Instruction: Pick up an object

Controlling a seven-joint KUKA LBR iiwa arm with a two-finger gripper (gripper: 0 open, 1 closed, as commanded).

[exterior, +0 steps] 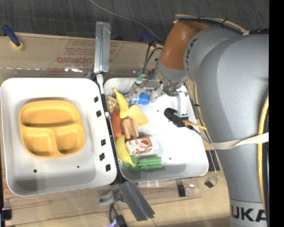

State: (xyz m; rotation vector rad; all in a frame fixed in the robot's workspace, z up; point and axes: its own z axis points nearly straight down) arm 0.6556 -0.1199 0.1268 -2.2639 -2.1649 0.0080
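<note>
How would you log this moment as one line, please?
arm: over right bin | gripper: near blue object, hold unconfirmed | left bin: yellow tray

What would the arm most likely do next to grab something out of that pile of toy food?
Probably ease straight down a little. The gripper sits over the top of the right bin, right beside a small blue object and the upper tip of a banana. No item shows between its fingers, so nothing is picked yet, and those two are the closest things to try for.
</note>
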